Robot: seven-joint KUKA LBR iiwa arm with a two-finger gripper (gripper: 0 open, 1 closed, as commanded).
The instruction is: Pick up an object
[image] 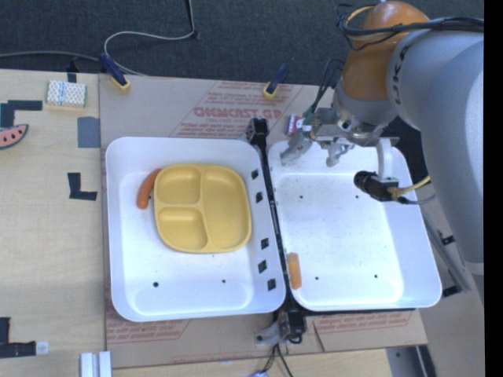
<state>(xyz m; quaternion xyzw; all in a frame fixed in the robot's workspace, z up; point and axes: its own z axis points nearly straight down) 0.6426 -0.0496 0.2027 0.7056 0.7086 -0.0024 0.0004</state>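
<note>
Gripper (313, 153) seemingly spread, holding nothing; small orange carrot (294, 269) lies far off.

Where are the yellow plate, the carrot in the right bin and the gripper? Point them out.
yellow plate (203, 208), camera view, centre divider.
carrot (294, 270), camera view, mid-body.
gripper (313, 152), camera view, between fingertips.

Arm (440, 93) cut off at right edge; orange sausage (145, 190) partly hidden under yellow plate (203, 208).
</note>
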